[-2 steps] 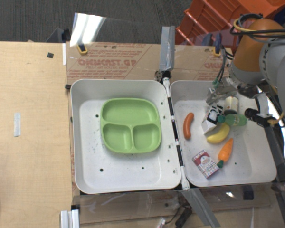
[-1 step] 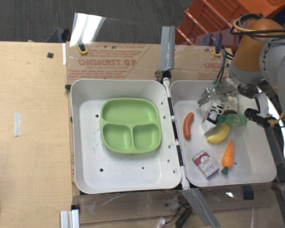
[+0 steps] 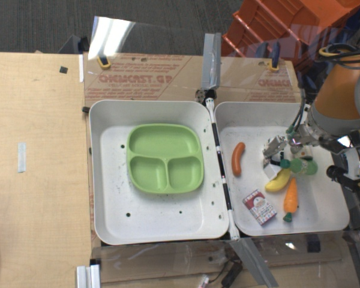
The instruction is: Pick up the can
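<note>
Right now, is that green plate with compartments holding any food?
Empty. The green divided plate shows bare compartments; the hot dog, banana and carrot lie in the other bin.

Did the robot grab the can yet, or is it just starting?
Not grabbed yet, as far as I can see. The gripper is down in the right bin, just above the banana and a green toy. I can't pick out a can there, only a small red box, a carrot and a sausage. Finding, gripping and lifting remain.

green plate [image 3: 165, 158] in left bin [image 3: 108, 179], pincer [image 3: 283, 152] over right bin [image 3: 252, 221]
</note>
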`<state>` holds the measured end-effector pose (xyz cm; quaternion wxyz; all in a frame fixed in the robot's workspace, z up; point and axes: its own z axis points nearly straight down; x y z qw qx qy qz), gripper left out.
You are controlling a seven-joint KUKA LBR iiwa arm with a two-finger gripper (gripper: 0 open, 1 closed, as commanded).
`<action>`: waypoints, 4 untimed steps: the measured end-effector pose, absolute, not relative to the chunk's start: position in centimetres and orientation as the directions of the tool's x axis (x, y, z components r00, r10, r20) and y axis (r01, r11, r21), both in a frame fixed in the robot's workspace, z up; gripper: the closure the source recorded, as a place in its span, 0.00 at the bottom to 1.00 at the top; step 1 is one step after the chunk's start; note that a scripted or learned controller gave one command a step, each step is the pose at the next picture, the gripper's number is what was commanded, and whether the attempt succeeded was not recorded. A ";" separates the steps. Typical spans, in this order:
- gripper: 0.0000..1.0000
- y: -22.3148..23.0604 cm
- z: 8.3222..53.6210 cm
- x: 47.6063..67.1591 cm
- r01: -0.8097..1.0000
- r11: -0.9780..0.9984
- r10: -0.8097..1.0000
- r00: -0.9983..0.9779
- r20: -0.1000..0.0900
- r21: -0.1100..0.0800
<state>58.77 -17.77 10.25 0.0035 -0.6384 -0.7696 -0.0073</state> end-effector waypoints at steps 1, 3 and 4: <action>1.00 -18.4 11.1 58.8 0.984 0.178 0.984 -0.178 0.004 0.009; 1.00 -8.5 21.5 60.8 0.998 0.069 0.998 -0.069 0.000 -0.002; 1.00 -0.6 26.0 53.4 1.000 0.030 1.000 -0.030 -0.001 -0.004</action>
